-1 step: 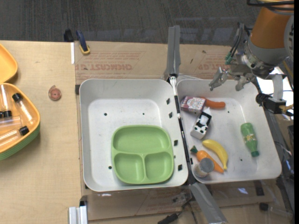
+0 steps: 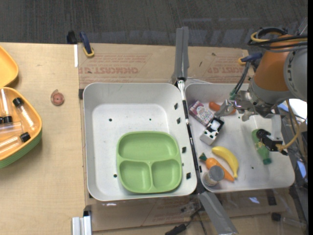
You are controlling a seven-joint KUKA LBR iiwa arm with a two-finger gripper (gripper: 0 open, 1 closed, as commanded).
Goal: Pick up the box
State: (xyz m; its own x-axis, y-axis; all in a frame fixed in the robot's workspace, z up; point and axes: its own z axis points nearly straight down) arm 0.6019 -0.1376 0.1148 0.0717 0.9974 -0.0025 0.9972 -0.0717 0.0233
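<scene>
Brown cardboard lies under two white bins on a wooden bench, and a dark floor shows behind them. A left bin (image 2: 98, 146) has a green plate (image 2: 149, 161) with three parts in it. A right bin (image 2: 274, 177) has the small things. The box (image 2: 201, 112) is pink and white and lies near the top left corner of the right bin, tipped a bit. Just below it is a little white and black block (image 2: 212, 130). Lower down are a yellow banana (image 2: 228, 159), an orange carrot (image 2: 218, 169) and a round tin (image 2: 212, 177) close together. A green thing (image 2: 261, 143) lies on the right side. The gripper (image 2: 230, 107) hangs just beside the box, on its right, near a small orange thing (image 2: 215, 105). I cannot tell how the hand is set, because it is too small and dark to see. The box looks like it is lying in the bin, so I think the pick is not done yet. What is left is to grab the box and lift it up.
</scene>
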